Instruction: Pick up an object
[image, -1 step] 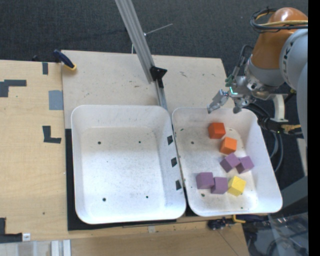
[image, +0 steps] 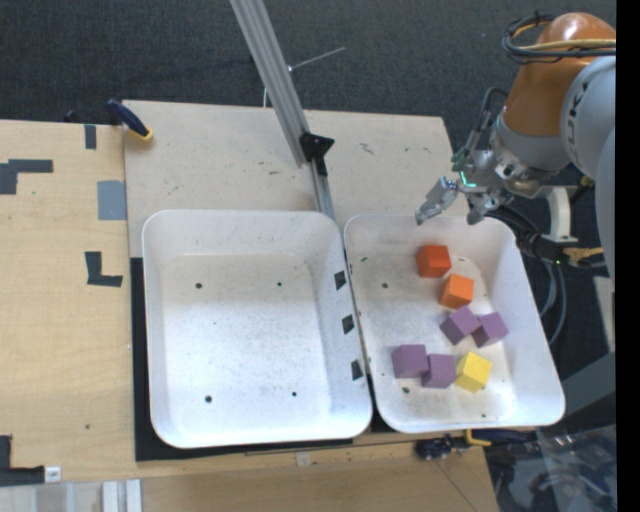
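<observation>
The right bin holds several small blocks. An orange-red cube lies near the far end, with a lighter orange cube just below it. Two purple blocks sit mid-bin, two more purple blocks lie nearer the front, and a yellow block rests beside them. My gripper hangs above the bin's far rim, up and slightly right of the orange-red cube. Its fingers are spread open with nothing between them.
The left bin stands beside the right one, with black clips along the shared rims. A slanted metal rail runs down to the bins' far junction. A blue and yellow tool lies on the bench at the far left.
</observation>
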